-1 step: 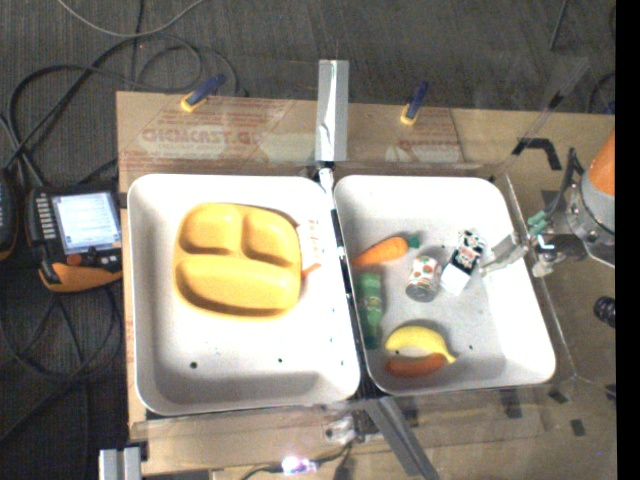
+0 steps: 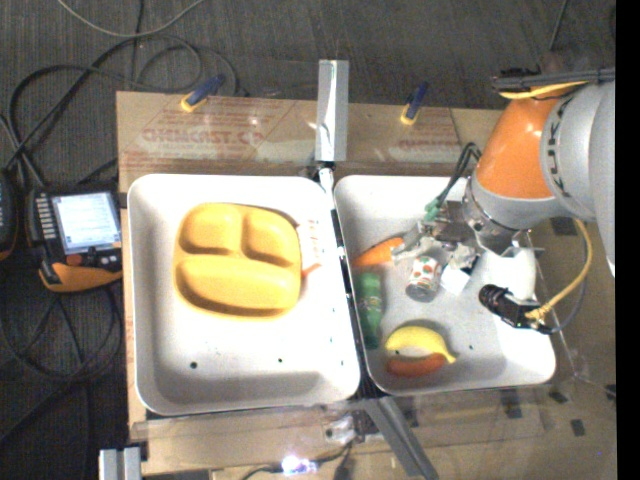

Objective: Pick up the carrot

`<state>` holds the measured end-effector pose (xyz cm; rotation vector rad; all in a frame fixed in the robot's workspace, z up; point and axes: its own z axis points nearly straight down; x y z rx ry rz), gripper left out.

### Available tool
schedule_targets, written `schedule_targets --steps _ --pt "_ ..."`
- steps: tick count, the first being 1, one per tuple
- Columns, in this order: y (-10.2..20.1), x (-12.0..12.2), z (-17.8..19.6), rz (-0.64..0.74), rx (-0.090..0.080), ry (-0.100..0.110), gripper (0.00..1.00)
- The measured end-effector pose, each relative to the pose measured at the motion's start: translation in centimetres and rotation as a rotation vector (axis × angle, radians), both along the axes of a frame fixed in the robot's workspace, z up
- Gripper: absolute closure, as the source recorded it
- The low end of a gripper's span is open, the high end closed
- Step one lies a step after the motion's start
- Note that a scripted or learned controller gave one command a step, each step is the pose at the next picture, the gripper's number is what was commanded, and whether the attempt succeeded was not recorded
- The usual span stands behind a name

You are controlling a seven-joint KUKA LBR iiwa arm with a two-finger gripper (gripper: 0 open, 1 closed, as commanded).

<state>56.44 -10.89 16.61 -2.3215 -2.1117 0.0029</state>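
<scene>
So the carrot (image 2: 380, 253) is sitting in the right bin (image 2: 520, 373), up against its left wall, about halfway along and lying at a slant. The jaws (image 2: 432, 240) are hanging right beside its right end, but I honestly can't tell if they're open, closed, or touching anything, it's all a tangle of metal from where I'm standing. A little spotted can (image 2: 424, 278) is crowding in just below, and a green bottle (image 2: 371, 306) is lying along the same wall. My guess is the carrot's a light, stiff plastic toy, smooth and tapered, so probably slippery. I'd be grabbing it across the thick middle, not the skinny tip, staying clear of the wall.
</scene>
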Motion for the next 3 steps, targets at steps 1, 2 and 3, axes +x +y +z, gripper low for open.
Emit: schedule_targets --steps 1,2,3 --pt "1.3 3.9 -7.6 -0.017 -0.007 -0.018 0.00" --pt "1.2 3.9 -6.7 -0.018 -0.007 -0.015 1.00" --pt "4.0 -0.4 1.7 0.143 -0.004 -0.001 1.00"
